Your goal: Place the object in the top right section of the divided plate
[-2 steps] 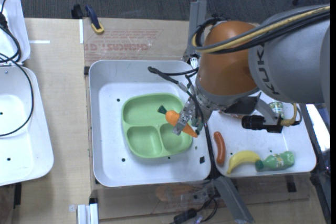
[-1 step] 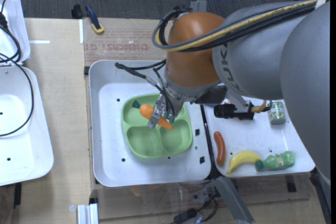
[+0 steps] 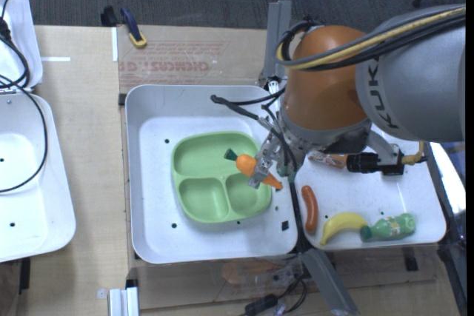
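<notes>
Along the near edge of the right bin (image 3: 415, 237) lie a green bottle (image 3: 388, 227), a banana (image 3: 342, 226) and a red sausage (image 3: 309, 206), the sausage close to the wall shared with the left bin (image 3: 148, 181). Farther back, in the left bin, the green divided plate (image 3: 204, 189) sits near the middle, and the gripper (image 3: 261, 168) is clenched on the toy carrot (image 3: 249, 166), holding it over the plate's right edge between the sections. The grey arm (image 3: 400, 78) comes from the right over the far part of the right bin and bends down to the plate.
</notes>
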